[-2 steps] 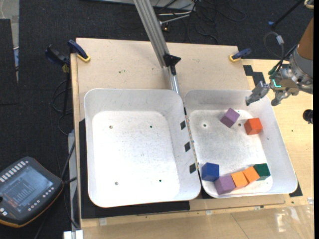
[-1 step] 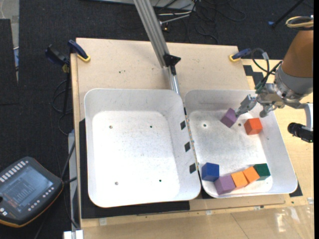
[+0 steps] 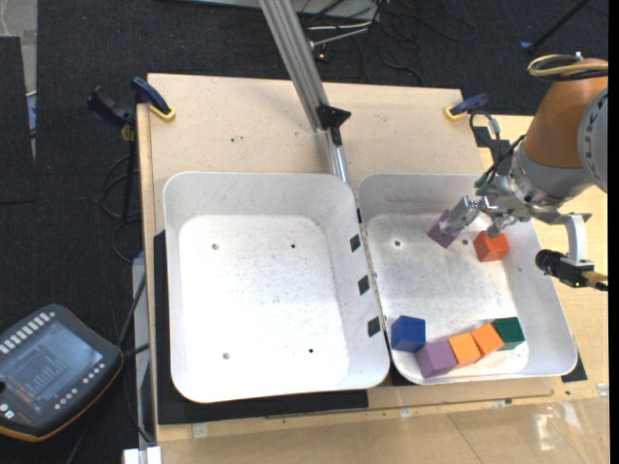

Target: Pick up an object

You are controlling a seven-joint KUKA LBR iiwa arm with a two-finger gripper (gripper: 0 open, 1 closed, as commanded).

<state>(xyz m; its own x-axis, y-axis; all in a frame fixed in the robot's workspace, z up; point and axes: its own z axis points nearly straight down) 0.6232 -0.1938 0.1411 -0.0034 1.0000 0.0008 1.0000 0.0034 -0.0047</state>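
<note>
hovering over the right bin near its far edge, the gripper is seemingly pinching a purple block; lifting is largely done.

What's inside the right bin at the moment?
The shallow white right bin holds a blue cube, purple block, orange block and green block along its near edge, plus an orange cube and purple piece by the end effector.

Arm cut off by right edge.
</note>
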